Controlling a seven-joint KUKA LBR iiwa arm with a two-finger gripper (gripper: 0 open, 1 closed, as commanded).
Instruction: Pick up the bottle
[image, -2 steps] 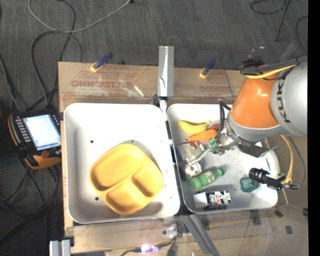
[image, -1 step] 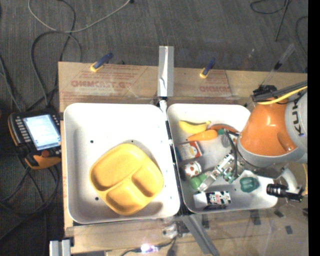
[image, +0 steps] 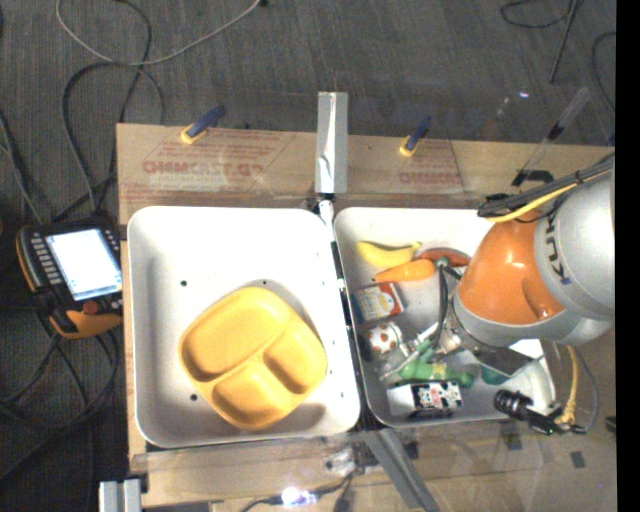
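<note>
Gripper (image: 432, 350): low in right bin (image: 350, 300), among clutter.
Fingers: spread cannot be told.
Bottle (image: 412, 369): green, just beside gripper.

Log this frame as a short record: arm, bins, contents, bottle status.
arm: over the right bin, orange band hiding the wrist
gripper: low among the clutter; grasp cannot be judged
left bin: yellow divided tray
right bin contents: banana, carrot, small carton, box, other small items
bottle: cannot be told apart in the clutter
bench side: tablet at left
</note>
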